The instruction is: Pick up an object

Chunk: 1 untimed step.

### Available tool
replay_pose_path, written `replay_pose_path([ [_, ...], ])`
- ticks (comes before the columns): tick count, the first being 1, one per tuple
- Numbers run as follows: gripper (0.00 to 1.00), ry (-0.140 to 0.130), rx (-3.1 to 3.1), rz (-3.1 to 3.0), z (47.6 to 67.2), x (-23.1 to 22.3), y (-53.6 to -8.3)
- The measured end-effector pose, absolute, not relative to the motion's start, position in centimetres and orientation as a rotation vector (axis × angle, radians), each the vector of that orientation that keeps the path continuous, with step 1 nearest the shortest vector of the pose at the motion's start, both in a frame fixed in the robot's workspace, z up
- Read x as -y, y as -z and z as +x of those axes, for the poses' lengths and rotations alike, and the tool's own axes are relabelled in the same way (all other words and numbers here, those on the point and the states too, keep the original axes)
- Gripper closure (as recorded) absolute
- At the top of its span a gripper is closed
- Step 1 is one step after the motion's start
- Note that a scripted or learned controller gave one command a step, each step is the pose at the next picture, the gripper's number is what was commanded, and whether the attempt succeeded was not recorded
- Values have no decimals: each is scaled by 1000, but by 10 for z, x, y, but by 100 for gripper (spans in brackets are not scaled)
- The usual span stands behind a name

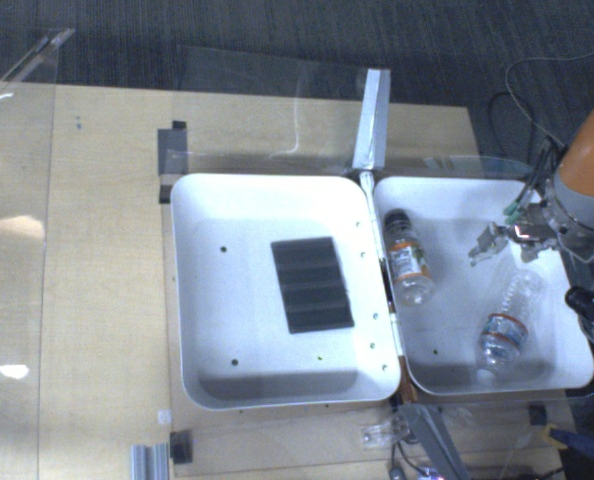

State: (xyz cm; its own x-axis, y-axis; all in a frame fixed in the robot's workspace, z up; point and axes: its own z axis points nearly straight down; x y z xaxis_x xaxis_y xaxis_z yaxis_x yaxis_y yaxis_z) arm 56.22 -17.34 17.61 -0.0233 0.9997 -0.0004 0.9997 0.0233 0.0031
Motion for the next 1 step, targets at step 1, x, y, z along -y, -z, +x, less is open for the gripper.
replay_pose_path([
  [1,0,-9,-2319,2104,532,206,-89],
])
